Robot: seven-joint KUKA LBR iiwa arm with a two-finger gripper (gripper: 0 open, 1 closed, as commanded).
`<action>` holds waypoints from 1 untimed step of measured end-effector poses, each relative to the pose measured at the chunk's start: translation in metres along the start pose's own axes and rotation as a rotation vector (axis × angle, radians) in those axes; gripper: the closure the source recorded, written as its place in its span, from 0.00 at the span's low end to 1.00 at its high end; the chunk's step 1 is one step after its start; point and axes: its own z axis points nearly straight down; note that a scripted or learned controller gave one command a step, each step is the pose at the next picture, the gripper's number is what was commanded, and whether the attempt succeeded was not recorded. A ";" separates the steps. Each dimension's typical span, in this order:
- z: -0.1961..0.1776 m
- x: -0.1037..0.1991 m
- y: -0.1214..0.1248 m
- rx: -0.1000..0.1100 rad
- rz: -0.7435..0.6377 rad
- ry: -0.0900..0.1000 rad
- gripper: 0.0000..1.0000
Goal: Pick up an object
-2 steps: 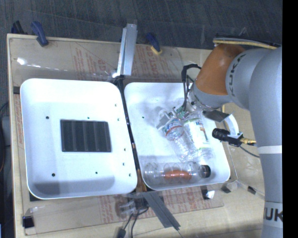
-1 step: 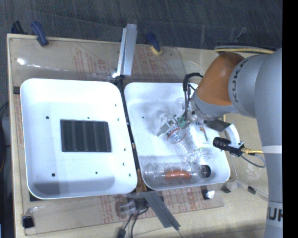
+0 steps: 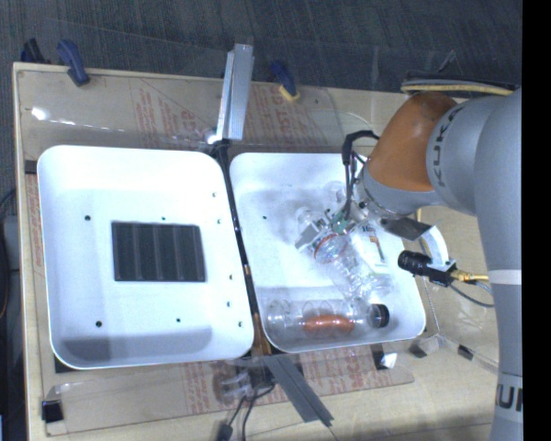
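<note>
Grey, rounded arm [image 3: 482, 154] at right of frame, with orange band [image 3: 406, 150] above wrist. Thin black cable [image 3: 349, 159] looped beside it. White stripe low on grey casing.

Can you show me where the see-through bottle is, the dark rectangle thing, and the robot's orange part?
clear bottle [image 3: 326, 320]: camera view, its middle.
dark rectangle [image 3: 158, 252]: camera view, its centre, left bin.
orange band [image 3: 406, 145]: camera view, its rounded face.

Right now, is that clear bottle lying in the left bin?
No, the clear bottle lies on its side along the near wall of the right bin, while the left bin holds a dark ribbed panel.
</note>
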 end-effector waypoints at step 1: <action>-0.029 -0.019 0.034 0.006 -0.180 0.006 1.00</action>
